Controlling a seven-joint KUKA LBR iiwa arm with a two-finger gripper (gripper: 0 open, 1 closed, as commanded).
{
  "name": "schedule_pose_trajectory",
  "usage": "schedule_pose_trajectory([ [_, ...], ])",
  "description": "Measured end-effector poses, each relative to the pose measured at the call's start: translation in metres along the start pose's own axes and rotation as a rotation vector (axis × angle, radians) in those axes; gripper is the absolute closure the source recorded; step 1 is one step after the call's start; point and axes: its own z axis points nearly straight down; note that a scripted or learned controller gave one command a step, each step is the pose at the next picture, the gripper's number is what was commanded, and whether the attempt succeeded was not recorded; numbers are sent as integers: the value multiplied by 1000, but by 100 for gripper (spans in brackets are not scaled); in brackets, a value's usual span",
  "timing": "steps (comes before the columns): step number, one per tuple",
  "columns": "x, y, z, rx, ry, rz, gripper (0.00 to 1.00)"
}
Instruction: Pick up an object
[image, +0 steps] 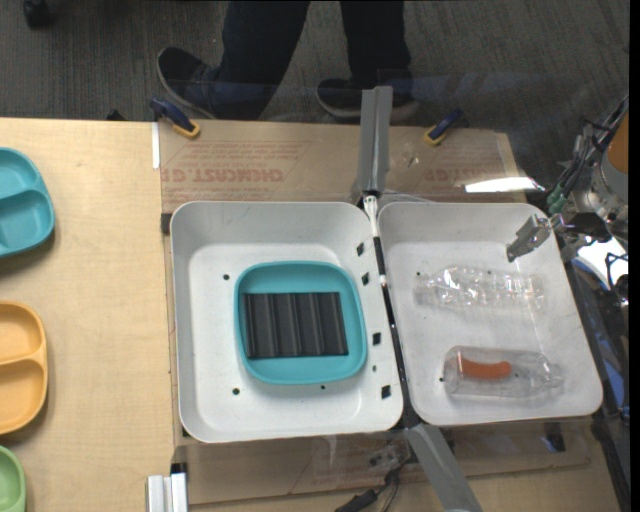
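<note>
- Pale wooden desk (90, 160) under two shallow white bins side by side, grey carpet and a bystander's dark shoes (200, 85) beyond at 12 o'clock.
- Left bin (200, 250) carrying a teal tray (298, 323) with a dark ribbed insert, sitting near its middle.
- Right bin (440, 225) holding two clear plastic bottles: an empty-looking crumpled bottle (480, 290) lying across the centre, and a second bottle (500, 372) toward 5 o'clock with an orange-red piece visible inside it.
- At the desk's 9 o'clock edge, a teal plate (22, 215), an orange plate (20, 365) and a sliver of green plate (8, 485), well apart from the bins.
- Pincer (527, 238) poised over the right bin's 2 o'clock corner, tilted, near the crumpled bottle's right end but apart from it; nothing between the tips; how far open, cannot tell at this size.
- Likely handling of either bottle: very light, thin-walled, glossy and slippery, prone to buckle or squirt sideways under a squeeze, and apt to roll.
- Best hold, as a judgement: across the narrow width of the body at mid-length, tips straddling the long axis, closing gently; crumpled bottle nearest, its creases offering some bite.
</note>
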Motion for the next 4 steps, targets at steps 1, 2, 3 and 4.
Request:
schedule_pose_trajectory([
  [1,-31,17,106,-24,-3,24,0],
  [2,29,17,142,-4,-1,-30,0],
  [3,-28,-18,143,-1,7,-39,0],
  [4,-31,-54,142,-2,9,-64,0],
])
